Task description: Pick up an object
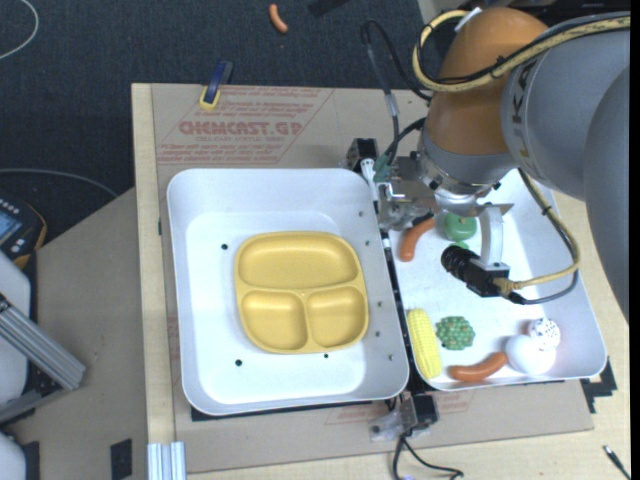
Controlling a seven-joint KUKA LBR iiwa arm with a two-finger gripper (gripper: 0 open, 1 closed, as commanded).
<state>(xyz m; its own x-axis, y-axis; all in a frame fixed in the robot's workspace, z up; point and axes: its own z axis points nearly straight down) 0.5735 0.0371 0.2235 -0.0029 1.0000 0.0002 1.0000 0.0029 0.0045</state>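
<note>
Hovering at twelve o'clock of the right white bin (590, 340), the two-finger gripper (458, 218) — jaw state impossible to tell — risked nudging the small orange sausage-shaped toy (416, 238) and the green round object (461, 227) crowded beneath.

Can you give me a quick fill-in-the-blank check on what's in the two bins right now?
1. The yellow tray lies in the ____ bin of the view.
2. The tray has ____ compartments.
3. The corn lies against the right bin's ____ wall.
4. The broccoli is coloured ____.

Missing words: left; three; left; green
</note>
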